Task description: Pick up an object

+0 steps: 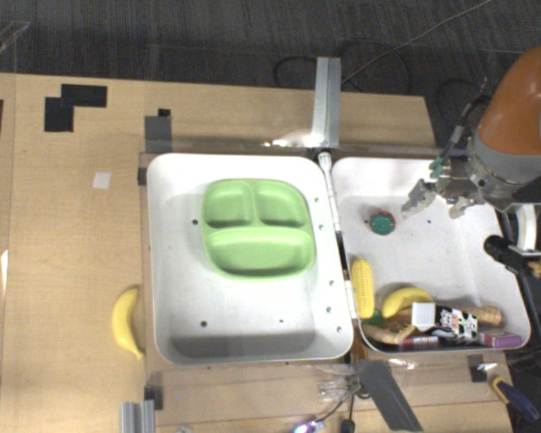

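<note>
The gripper [437, 197], seemingly spread wide and empty, hovers beside the small green object [381, 223]; descending off-centre could knock it away.

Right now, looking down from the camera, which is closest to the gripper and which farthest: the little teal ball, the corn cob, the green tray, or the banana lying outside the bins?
From the gripper, nearest first:
1. Teal ball, right bin, just left of it.
2. Corn cob, right bin's left wall.
3. Green tray, left bin's middle.
4. Banana, on the bench past the left bin.
</note>
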Motion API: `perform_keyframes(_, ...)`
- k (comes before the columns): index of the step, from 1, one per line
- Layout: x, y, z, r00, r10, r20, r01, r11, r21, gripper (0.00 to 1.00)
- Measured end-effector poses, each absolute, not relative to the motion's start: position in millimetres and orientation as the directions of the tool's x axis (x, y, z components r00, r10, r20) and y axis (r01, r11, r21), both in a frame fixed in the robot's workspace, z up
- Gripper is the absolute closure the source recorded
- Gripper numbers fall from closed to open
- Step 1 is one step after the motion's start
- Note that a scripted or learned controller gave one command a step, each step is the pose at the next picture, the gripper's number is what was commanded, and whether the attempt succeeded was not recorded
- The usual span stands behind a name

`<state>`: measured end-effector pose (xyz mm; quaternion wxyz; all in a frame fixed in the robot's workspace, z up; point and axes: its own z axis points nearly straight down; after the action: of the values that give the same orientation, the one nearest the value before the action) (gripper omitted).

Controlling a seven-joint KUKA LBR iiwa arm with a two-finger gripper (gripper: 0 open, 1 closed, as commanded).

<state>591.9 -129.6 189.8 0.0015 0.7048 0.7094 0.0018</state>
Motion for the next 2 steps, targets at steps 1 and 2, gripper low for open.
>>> perform_keyframes(1,610.9,-95.2,89.7,-0.028,1.0,-0.002,1.0,0.028,0.014,0.0)
perform_keyframes(2,613.0,-102.9,118.3,-0.118,0.993,-0.001,0.993,0.118,0.007,0.0)
